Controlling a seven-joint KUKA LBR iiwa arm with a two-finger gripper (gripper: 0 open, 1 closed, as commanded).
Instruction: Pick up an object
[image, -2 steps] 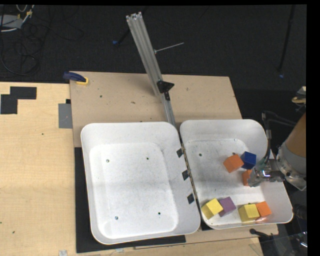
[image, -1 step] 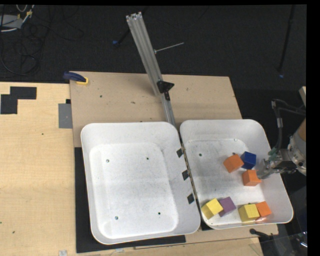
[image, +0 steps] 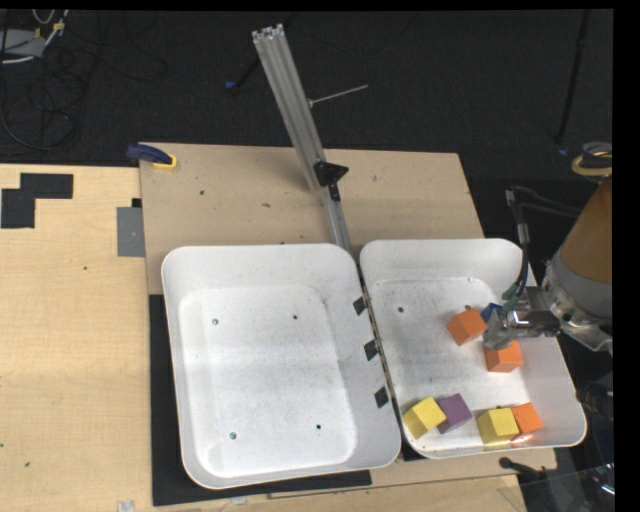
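The right bin (image: 440, 262) holds several small blocks. An orange block (image: 465, 326) lies near its middle, and a second orange block (image: 503, 357) sits just right of it. My gripper (image: 500, 334) reaches in from the right and hangs directly over that second orange block, touching or nearly touching its top. A small blue piece (image: 489, 313) peeks out beside the gripper. Along the front wall lie a yellow block (image: 425, 414), a purple block (image: 455, 408), another yellow block (image: 497, 425) and an orange block (image: 528, 418).
The left bin (image: 190, 275) stands beside the right one, joined by black clips (image: 368, 349). A slanted aluminium rail (image: 298, 115) rises behind the bins. The grey arm with its orange band (image: 592, 240) overhangs the right bin's right wall.
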